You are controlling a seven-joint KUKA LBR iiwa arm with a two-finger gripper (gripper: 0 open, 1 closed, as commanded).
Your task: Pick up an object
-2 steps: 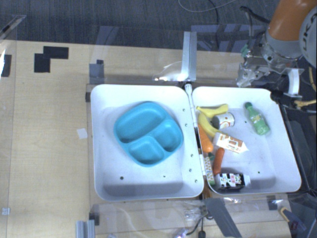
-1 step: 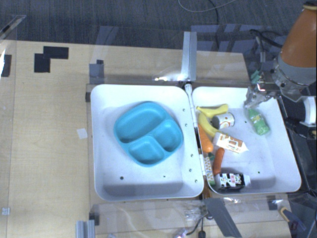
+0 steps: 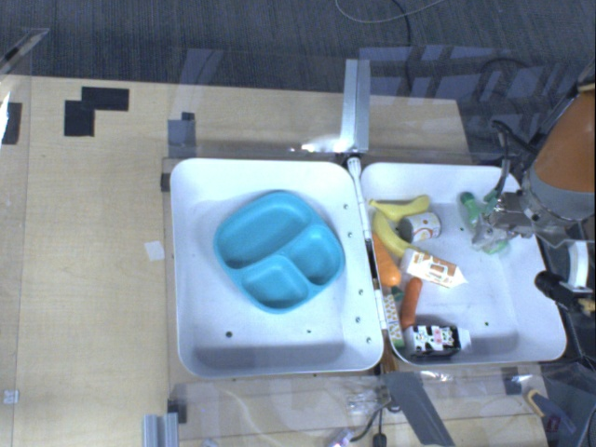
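Reaching is the step in hand, I'd judge: gripper (image 3: pixel 491 226) low over the right bin's (image 3: pixel 521 341) far side by a green object (image 3: pixel 471 205) (finger spread I cannot tell), which next needs a centred descent and squeeze.

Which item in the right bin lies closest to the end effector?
The green object at the bin's far right, right beside the end effector. The banana, carrot and carton all lie farther left, near the divider.

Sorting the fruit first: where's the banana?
The banana lies in the right bin, by its left wall, beside a small can and above the carrot.
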